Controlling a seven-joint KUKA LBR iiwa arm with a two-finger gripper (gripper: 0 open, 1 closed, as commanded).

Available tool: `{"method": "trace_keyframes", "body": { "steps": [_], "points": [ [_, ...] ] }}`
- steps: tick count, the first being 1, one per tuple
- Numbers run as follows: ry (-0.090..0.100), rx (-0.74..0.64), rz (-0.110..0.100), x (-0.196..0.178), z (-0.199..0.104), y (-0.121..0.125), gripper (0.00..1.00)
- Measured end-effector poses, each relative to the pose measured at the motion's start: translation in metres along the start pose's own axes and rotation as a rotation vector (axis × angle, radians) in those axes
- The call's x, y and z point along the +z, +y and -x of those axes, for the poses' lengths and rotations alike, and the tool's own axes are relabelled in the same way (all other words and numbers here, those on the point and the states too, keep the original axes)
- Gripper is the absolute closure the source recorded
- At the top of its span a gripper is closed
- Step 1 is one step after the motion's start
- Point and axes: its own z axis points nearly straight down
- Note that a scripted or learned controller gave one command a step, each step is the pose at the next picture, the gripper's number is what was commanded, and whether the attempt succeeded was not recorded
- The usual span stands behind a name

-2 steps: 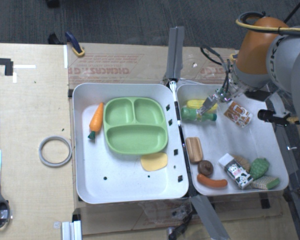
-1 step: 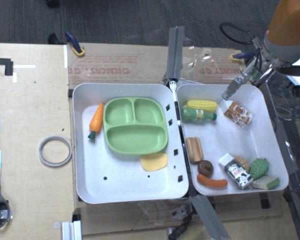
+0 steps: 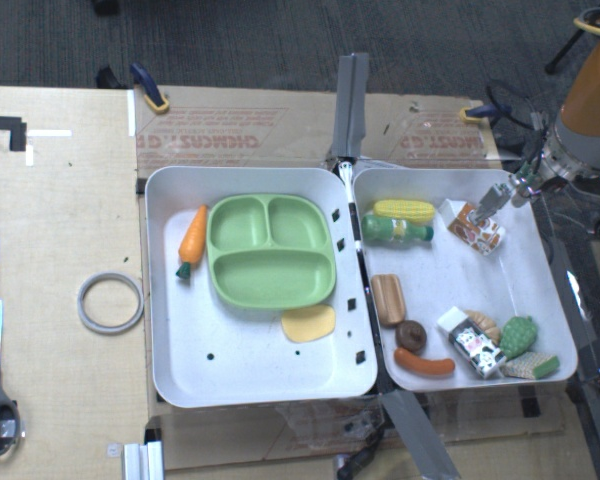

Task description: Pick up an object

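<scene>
- Gripper (image 3: pixel 495 202) hovers at the right bin's (image 3: pixel 548 268) far corner, just above an orange snack packet (image 3: pixel 476 230).
- Whether it is apart or together, I cannot tell.

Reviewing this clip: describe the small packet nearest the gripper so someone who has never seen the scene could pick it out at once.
Start at the right-hand white bin, then go to its far right corner, where the gripper reaches in. Just under it lies a small orange-and-white snack packet, tilted, apart from the rest. The corn cob and green bottle to its left are long and rounded; the packet is flat and boxy.
</scene>
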Motion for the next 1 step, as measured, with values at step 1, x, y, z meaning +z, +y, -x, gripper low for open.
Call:
{"method": "trace_keyframes", "body": {
  "steps": [1],
  "points": [
    [-0.002, -0.001, 0.002, -0.0685, 0.0018, -0.0086, 0.0]
  ]
}}
